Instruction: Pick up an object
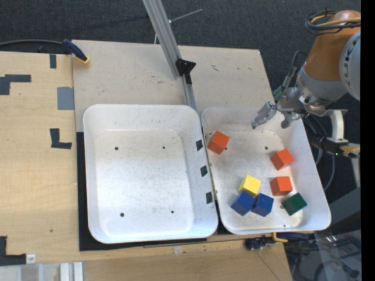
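Robot hand (274, 117) hovers over the far end of the right bin (313, 174), fingers spread apart and gripping nothing

The grey arm (328, 63) with its orange band reaches in over a pale wooden desk (117, 75) carrying two shallow, glossy white plastic bins with rounded corners. The right bin holds seven small matte cubes: one orange cube (218, 141) alone near the left wall, two more orange ones (282, 158) (281, 185) towards the right, a yellow cube (250, 185) touching two blue cubes (242, 203) (262, 205), and a dark green cube (294, 204) by the near corner. The left bin (94, 157) shows a speckled floor. A slim metal bar (164, 31) slants across the desk behind the bins
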